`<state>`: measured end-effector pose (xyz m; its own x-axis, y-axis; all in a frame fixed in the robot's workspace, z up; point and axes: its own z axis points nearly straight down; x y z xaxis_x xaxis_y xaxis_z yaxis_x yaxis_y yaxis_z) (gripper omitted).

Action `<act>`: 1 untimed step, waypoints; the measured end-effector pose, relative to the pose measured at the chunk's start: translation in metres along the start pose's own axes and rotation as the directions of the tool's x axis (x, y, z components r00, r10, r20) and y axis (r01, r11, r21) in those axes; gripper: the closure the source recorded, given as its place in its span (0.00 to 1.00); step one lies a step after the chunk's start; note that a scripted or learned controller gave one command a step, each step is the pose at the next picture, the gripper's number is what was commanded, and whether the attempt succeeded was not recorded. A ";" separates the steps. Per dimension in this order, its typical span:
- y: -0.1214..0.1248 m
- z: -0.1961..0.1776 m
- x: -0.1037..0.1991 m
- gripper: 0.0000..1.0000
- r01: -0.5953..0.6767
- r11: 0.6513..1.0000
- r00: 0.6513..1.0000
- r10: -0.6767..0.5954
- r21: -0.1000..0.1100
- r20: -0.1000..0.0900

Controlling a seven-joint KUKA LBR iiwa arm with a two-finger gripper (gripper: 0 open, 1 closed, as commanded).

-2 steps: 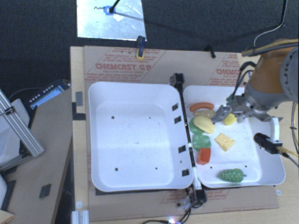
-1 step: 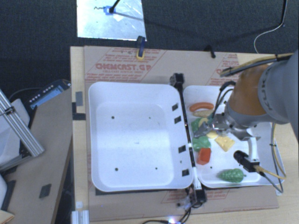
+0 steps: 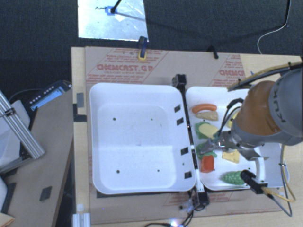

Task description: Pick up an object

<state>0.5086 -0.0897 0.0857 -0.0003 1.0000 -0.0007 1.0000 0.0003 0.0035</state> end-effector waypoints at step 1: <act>0.003 -0.011 0.000 1.00 0.001 1.000 1.000 -0.001 -0.003 -0.001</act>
<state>0.5113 -0.0895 0.0965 -0.0014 1.0000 -0.0001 1.0000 0.0014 0.0068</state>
